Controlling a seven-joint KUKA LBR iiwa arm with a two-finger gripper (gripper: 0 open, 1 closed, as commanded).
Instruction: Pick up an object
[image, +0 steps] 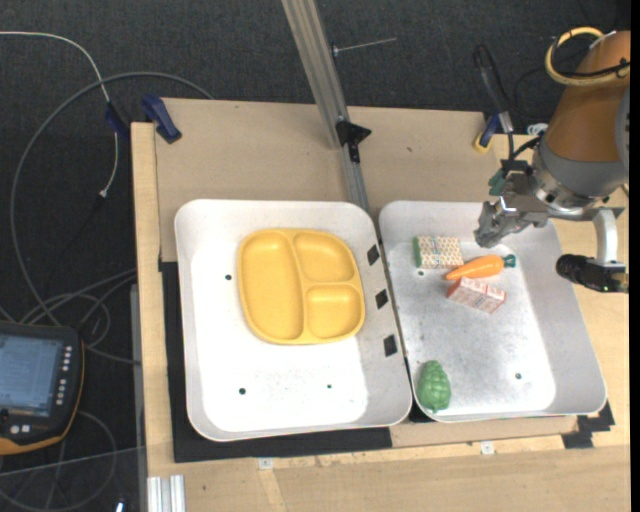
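In the right bin (540, 350) lie an orange carrot (474, 267), a small red-and-white box (477, 293) just below it, a pale patterned packet (438, 250) to the carrot's upper left, and a green knobbly object (434, 385) near the bin's front left corner. My gripper (490, 228) hangs over the bin's back part, just above and to the right of the carrot. Its fingertips point down toward the bin floor, close to the carrot's leafy end. Nothing shows between them.
The left bin (215, 380) holds a yellow tray (300, 284) with three compartments. A metal pole (330, 90) runs down from the top to the gap between the bins. Blue clamps sit at the bench's back corners. A tablet lies at the far left.
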